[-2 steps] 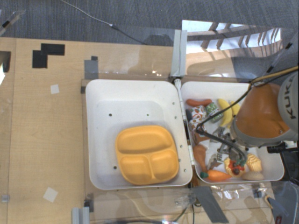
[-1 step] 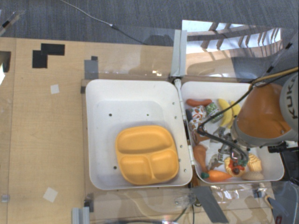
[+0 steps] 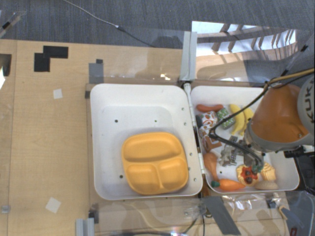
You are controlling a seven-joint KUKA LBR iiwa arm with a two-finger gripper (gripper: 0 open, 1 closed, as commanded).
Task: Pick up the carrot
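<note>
The carrot (image 3: 230,184) is a small orange piece lying along the front wall of the right bin (image 3: 293,181), near its front left corner. My gripper (image 3: 230,156) hangs low over the middle of that bin, just behind the carrot and slightly above it. Nothing shows between the gripper and the carrot. The arm's orange band (image 3: 278,114) rises behind the gripper and hides the right part of the bin.
The right bin also holds a second orange piece (image 3: 211,164) by its left wall, a banana (image 3: 239,119), a red sausage (image 3: 210,108), a green item (image 3: 224,114) and mixed toy food (image 3: 250,173). A yellow divided plate (image 3: 154,162) lies in the left bin (image 3: 113,132).
</note>
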